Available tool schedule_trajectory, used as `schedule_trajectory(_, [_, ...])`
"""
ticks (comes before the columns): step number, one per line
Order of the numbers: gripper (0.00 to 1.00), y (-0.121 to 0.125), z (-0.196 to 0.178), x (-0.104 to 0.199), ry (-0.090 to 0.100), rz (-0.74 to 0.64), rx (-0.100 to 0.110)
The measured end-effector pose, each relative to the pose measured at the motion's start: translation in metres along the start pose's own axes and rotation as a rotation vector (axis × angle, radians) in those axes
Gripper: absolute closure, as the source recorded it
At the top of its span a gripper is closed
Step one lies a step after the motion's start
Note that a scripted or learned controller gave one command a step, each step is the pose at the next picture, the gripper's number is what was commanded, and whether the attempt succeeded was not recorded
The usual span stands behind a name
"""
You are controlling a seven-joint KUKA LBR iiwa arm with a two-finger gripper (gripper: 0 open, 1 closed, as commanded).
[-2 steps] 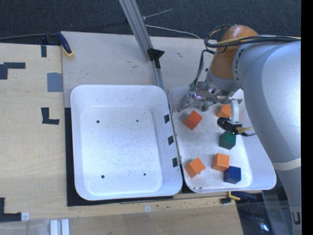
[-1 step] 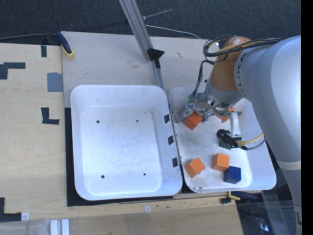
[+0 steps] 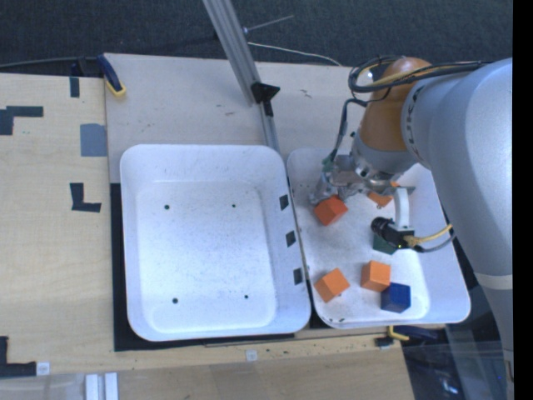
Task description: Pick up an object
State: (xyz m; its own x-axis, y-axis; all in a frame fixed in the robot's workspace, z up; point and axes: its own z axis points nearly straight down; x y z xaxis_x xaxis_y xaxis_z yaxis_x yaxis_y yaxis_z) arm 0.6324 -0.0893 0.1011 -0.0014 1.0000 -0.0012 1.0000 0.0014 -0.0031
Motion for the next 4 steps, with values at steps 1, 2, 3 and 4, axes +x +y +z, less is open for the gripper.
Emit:
schedule_trajectory(1, [1.00, 0.047, -0.096, 0.061, 0.003, -0.006, -0.012])
schedule_trajectory(2, [1.00, 0.049, -0.091, 0.136, 0.003, -0.007, -0.003])
schedule_trajectory(3, [0.00, 0.049, -0.091, 0.130, -0.001, -0.001, -0.002])
schedule_trajectory(4, [0.00, 0.016, -0.114, 0.103, 0.000, 0.003, -0.001])
